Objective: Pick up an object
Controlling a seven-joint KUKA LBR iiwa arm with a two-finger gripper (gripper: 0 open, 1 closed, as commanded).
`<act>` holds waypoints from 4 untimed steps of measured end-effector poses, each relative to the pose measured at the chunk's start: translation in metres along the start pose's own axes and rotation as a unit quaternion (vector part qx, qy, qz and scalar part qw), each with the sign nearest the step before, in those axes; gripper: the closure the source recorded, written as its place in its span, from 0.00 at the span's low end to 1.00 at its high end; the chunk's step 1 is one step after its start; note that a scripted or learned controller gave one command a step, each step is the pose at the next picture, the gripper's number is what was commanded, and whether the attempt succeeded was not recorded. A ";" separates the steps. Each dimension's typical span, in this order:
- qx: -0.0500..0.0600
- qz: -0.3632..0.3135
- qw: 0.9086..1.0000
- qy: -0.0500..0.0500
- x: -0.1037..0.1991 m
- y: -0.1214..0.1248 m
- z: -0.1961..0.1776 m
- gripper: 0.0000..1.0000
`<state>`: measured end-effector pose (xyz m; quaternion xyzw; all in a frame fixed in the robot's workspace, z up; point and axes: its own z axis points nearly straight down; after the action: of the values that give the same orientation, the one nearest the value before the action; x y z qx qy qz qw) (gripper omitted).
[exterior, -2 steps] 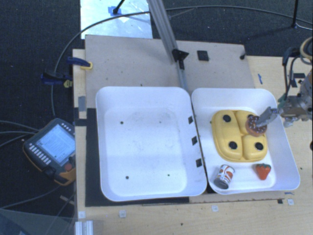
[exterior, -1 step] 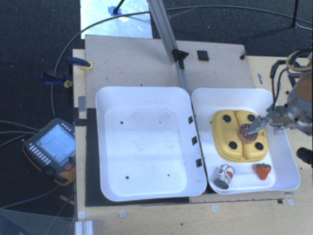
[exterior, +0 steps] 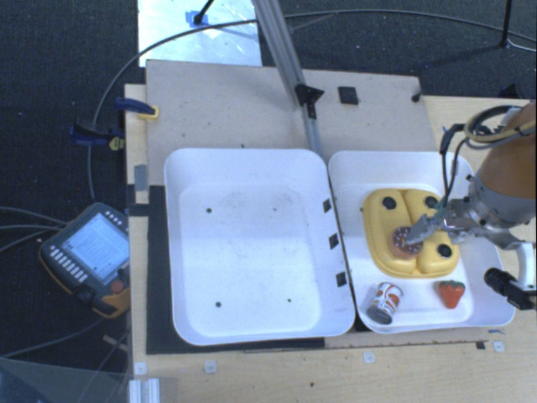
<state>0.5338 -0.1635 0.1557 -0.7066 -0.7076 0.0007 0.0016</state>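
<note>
1. Camera view, count: two shallow white bins sit side by side on the bench [exterior: 252,99]. The left bin [exterior: 193,309] and the right bin [exterior: 352,183] touch along their inner edges.
2. The right bin holds four things: one yellow toy [exterior: 386,212], one small round brown-and-pink piece [exterior: 406,242] lying on the yellow toy, one small can [exterior: 385,301] with a red and white label, and one red strawberry [exterior: 451,293] with a green top.
3. The yellow toy is smooth, glossy plastic, rounded and lobed, with dark round spots on its upper surface. The can is a short cylinder lying tilted near the bin's front wall. The strawberry is small and tapered and lies just beside the yellow toy's front right corner.
4. The arm comes in from the right, and its pincer [exterior: 430,227] is low over the yellow toy, its tip beside the round brown-and-pink piece. Whether the pincer is open or closed I cannot tell.
5. The bins are smooth moulded plastic with rounded corners; the bench top is flat tan board. One teach pendant [exterior: 88,257] with a lit screen lies on the dark floor to the left.
</note>
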 end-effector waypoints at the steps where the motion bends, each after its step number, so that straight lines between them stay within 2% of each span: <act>1: -0.007 0.001 1.000 0.000 -0.003 0.006 0.032 0.00; 2: -0.013 -0.003 1.000 0.002 0.002 0.010 0.018 1.00; 3: -0.005 -0.002 1.000 -0.002 0.003 0.023 -0.036 1.00; 4: -0.005 -0.002 1.000 -0.001 0.003 0.024 -0.073 1.00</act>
<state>0.5583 -0.1607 0.2286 -0.7050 -0.7092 -0.0015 -0.0026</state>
